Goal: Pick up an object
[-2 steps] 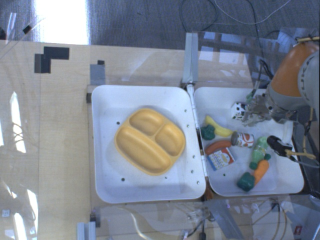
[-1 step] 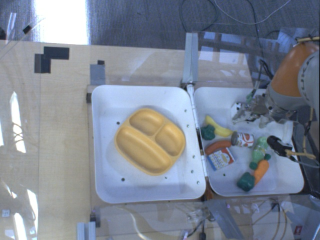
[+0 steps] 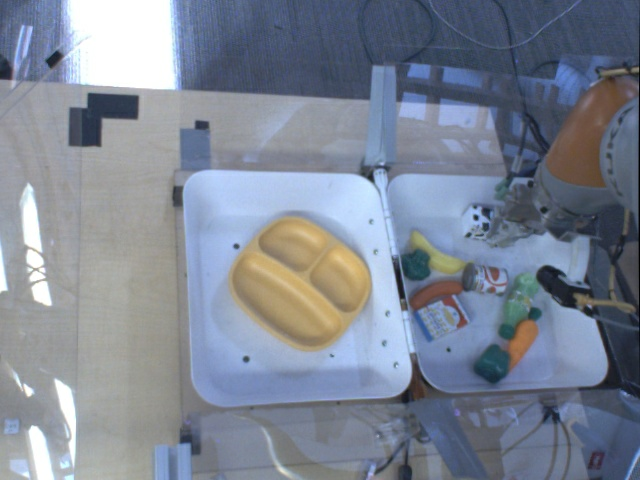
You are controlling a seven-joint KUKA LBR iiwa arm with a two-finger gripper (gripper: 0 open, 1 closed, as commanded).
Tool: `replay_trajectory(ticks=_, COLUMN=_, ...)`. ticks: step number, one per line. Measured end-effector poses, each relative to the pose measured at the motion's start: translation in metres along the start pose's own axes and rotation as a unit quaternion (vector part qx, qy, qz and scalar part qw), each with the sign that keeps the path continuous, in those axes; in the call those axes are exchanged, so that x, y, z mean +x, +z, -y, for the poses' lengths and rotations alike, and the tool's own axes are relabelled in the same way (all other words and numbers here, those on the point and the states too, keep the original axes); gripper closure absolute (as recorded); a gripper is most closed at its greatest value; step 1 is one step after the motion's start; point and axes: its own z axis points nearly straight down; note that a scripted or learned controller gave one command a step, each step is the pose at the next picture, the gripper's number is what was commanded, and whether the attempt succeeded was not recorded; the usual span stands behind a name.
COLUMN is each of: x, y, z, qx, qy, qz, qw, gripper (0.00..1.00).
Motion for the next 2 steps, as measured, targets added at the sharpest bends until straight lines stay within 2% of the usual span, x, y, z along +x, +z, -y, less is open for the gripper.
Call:
replay_trajectory(ticks=1, x=0.000, y=0.000, z=0.000, qx=0.000, qy=0.000, qz=0.000, qw=1.0000, gripper=0.00)
replay_trajectory(ticks=2, x=0.002, y=0.025, z=-0.015, qx=0.018, qy=0.072, qz=0.002, qw=0.9972, gripper=0.00)
